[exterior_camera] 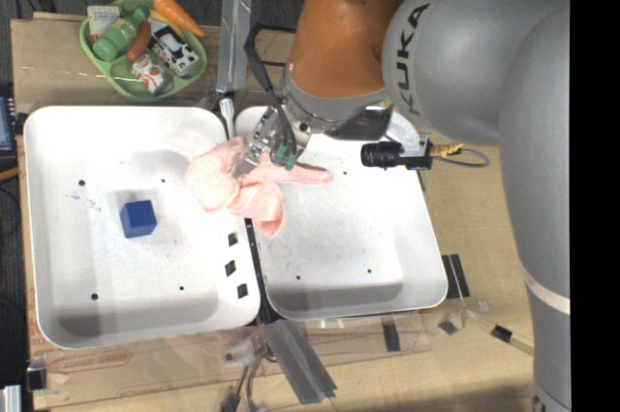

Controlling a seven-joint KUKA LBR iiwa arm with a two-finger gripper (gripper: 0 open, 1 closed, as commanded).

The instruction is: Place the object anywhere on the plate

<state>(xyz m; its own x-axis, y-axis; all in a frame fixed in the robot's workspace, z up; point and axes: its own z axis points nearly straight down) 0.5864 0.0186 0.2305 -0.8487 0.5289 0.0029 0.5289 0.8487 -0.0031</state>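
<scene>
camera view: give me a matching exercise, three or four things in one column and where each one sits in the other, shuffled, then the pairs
Things:
1. blue cube
2. pink cloth
3. green bowl
4. gripper

Places:
A. on the bench beyond the left bin, full of toy food
B. draped across the divide between the two bins
C. on the floor of the left bin
D. right above the pink cloth, by the bins' far edge

Pairs: 1-C, 2-B, 3-A, 4-D

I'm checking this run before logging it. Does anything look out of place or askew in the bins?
Yes. The pink cloth lies crumpled across the divide between the left bin and the right bin, draped over both rims rather than lying inside one. The gripper sits at its top edge. The blue cube sits squarely in the left bin.
</scene>
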